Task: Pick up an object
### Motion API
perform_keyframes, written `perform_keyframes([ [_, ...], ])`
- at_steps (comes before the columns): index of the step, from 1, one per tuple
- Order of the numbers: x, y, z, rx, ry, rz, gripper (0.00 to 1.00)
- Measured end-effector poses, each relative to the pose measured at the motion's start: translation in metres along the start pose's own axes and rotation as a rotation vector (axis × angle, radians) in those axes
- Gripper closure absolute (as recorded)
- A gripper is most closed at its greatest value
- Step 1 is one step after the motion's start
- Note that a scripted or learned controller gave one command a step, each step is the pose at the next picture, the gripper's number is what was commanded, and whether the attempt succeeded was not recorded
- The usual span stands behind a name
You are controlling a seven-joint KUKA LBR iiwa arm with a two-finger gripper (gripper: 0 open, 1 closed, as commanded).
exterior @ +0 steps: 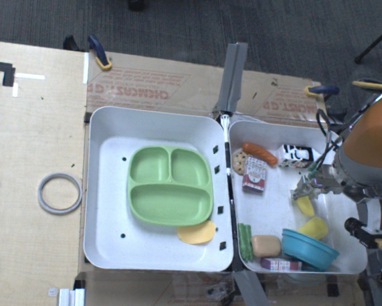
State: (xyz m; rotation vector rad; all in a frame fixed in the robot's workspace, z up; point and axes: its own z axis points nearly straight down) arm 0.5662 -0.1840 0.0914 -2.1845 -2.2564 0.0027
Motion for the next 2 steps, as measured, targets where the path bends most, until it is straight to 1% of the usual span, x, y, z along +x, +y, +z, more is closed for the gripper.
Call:
perform_keyframes([
  [1,0.026,-0.049,-0.156,0.0,-0.001,0.002,1.0],
  [2,0.067,0.012,-0.148,0.002,-0.001,0.305,1.0],
])
